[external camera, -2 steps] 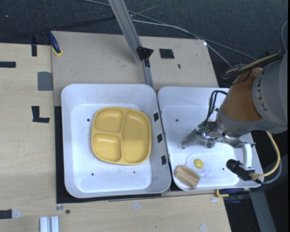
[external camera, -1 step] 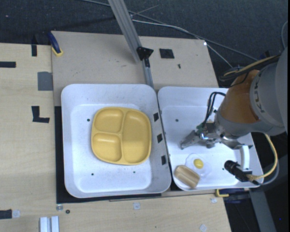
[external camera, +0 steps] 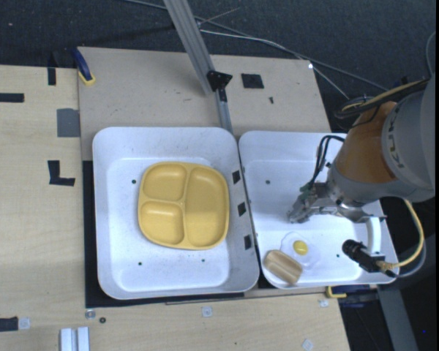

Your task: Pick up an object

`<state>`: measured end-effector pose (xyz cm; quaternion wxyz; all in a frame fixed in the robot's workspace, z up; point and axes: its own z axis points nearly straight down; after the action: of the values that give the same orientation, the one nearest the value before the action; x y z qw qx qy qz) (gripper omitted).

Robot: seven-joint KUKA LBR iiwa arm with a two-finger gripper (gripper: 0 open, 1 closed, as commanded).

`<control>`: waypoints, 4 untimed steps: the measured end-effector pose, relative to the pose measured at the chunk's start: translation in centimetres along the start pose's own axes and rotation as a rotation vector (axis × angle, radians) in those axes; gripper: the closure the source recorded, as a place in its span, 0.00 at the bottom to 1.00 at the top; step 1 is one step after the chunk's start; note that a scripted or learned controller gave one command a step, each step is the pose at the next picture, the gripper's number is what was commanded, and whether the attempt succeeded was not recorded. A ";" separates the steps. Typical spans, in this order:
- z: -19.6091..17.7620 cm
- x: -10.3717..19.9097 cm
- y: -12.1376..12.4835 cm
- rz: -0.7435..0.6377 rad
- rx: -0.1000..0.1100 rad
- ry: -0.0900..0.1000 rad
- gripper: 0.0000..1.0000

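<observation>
Two small objects, yolk (external camera: 300,248) and roll (external camera: 282,266), just below-left of tool (external camera: 301,209); grip state unreadable.

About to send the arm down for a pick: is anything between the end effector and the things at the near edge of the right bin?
Nothing visible stands between them. The end effector is low over the right bin, and bare white floor separates it from the clear cup with a yellow piece and the tan block.
</observation>
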<state>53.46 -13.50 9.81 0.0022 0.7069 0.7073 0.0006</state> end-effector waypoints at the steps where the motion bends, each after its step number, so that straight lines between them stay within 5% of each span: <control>1: -4.2 0.0 0.3 -0.001 0.003 0.002 1.00; 3: -12.9 0.8 1.1 -0.001 0.001 0.001 1.00; 4: -11.8 6.5 1.6 -0.005 0.005 0.003 1.00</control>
<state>55.04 -6.99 21.61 -0.0007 0.7051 0.7091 -0.0004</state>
